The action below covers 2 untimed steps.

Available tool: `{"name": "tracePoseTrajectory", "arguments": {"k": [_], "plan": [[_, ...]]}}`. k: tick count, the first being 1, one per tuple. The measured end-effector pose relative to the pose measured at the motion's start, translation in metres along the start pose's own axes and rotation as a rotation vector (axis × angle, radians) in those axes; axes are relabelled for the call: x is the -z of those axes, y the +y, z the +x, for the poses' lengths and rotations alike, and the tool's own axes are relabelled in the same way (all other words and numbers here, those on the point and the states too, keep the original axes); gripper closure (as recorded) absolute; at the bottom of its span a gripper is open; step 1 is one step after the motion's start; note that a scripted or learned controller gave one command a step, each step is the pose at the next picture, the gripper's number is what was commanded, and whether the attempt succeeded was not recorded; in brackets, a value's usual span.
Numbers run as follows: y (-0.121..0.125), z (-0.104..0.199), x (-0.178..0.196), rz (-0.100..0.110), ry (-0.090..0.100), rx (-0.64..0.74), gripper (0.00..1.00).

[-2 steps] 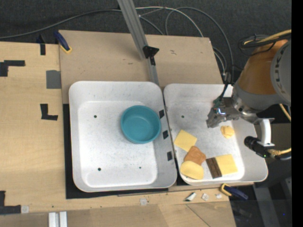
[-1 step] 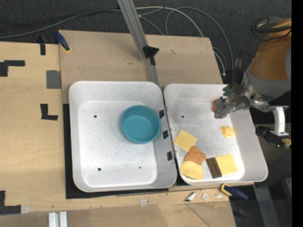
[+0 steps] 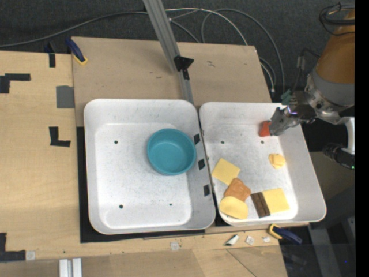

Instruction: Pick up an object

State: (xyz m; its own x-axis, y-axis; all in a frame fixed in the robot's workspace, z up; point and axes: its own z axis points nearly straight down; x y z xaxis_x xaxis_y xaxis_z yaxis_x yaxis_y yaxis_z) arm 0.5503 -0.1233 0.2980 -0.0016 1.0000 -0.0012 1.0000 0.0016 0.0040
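The right bin point(image 3: 300, 154) holds several small items. A small red piece point(image 3: 264, 129) lies near its far right side, and my gripper point(image 3: 281, 122) hangs right beside it, on the red piece's right and touching or nearly touching it. A small yellow lump point(image 3: 277, 161) lies below them. Toward the front sit a flat yellow square point(image 3: 225, 171), a brown chunk point(image 3: 237, 188), a rounded yellow piece point(image 3: 234, 208), a dark brown bar point(image 3: 260, 204) and another yellow block point(image 3: 277, 199). A teal bowl point(image 3: 170, 151) stands in the left bin point(image 3: 104, 172).
A grey metal post point(image 3: 167, 33) slants up from the far rim between the bins. Cables point(image 3: 230, 22) run across the dark floor behind the bench. The arm's orange and grey body point(image 3: 337, 68) fills the right side above the right bin's rim.
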Motion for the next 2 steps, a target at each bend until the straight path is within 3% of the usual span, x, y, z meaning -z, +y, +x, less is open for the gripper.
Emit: {"name": "tracePoseTrajectory", "arguments": {"k": [2], "plan": [[0.003,0.099,-0.039,0.007,0.002,0.005,1.00]]}}
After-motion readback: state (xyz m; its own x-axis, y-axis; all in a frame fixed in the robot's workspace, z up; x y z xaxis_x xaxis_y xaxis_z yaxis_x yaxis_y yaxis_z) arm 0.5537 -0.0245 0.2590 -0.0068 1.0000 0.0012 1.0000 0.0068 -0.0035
